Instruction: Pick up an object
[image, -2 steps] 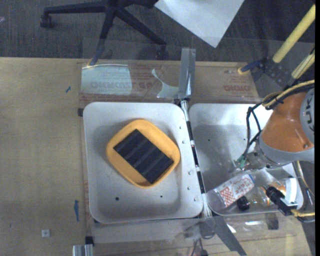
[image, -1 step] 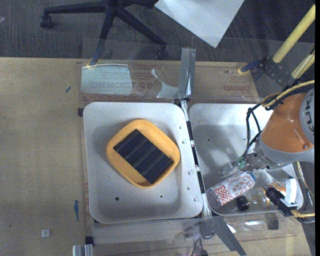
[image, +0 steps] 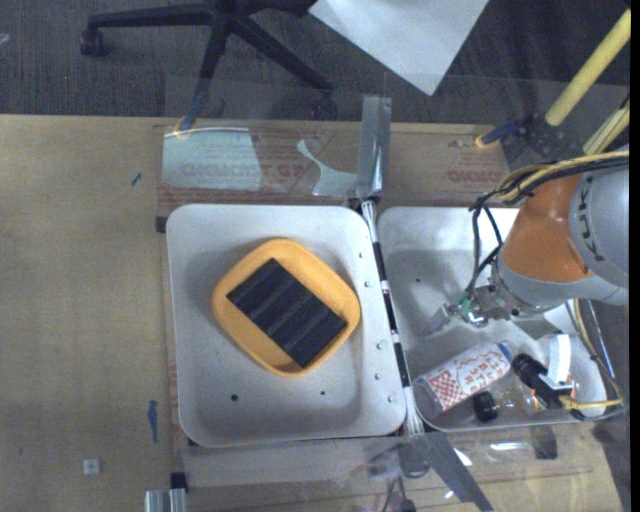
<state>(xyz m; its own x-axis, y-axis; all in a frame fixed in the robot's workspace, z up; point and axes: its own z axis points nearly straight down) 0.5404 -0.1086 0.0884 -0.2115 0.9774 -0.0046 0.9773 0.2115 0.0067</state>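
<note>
While the gripper (image: 462, 310) is hovering over the right bin (image: 420, 245), whether it is apart or together I cannot tell. Just below it, a red-patterned white tube (image: 462, 378) is lying near the bin's lower edge. Left, a yellow dish (image: 286, 305) is sitting in the left bin (image: 200, 260).

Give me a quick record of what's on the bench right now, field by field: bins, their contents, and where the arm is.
left bin: shallow white bin holding a yellow rounded-square tray with a black ribbed panel
right bin: shallow white bin holding a red-and-white patterned tube and a clear bottle with a black cap
arm: grey with orange band, reaching in over the right bin
end effector: above the right bin's floor, beyond the tube
held object: none seen
</note>
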